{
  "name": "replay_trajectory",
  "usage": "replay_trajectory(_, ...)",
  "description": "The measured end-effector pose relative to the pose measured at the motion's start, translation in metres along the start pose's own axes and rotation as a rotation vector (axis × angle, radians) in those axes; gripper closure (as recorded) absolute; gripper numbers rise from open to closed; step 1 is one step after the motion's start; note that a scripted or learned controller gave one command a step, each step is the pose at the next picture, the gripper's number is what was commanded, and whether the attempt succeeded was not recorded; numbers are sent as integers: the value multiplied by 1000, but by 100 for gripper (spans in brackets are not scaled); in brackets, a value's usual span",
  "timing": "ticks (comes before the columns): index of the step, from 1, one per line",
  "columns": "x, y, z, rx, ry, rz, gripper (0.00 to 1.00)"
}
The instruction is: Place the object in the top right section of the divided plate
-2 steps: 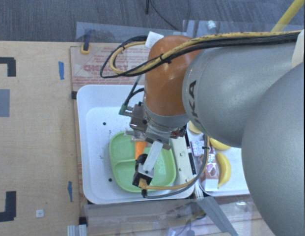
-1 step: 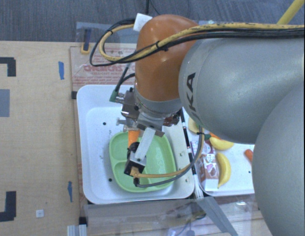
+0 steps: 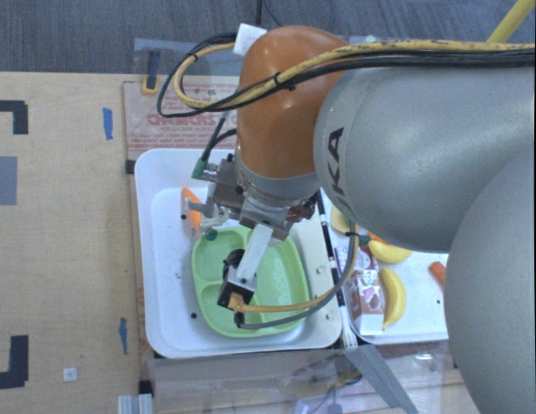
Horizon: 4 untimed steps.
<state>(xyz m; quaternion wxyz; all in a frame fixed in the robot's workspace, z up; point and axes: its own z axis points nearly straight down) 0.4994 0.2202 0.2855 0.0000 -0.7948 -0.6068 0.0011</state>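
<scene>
A light green divided plate lies in the left white bin. The arm's orange band and grey wrist hang over the plate's far half and hide it. My gripper is low over the plate's far left rim, mostly covered by the wrist. A small orange object lies just outside that rim, right beside the gripper. I cannot tell whether the gripper is touching it.
The right bin holds a yellow banana, a second yellow piece, a reddish packet and a small orange thing. A wooden bench top stretches to the left.
</scene>
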Motion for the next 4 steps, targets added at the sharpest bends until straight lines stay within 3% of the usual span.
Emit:
replay_trajectory(1,5,-20,189,-1,14,254,0)
replay_trajectory(2,11,-20,191,-2,28,615,0)
replay_trajectory(3,-3,-20,158,1,1,763,0)
replay_trajectory(4,-2,-13,191,-10,20,1110,0)
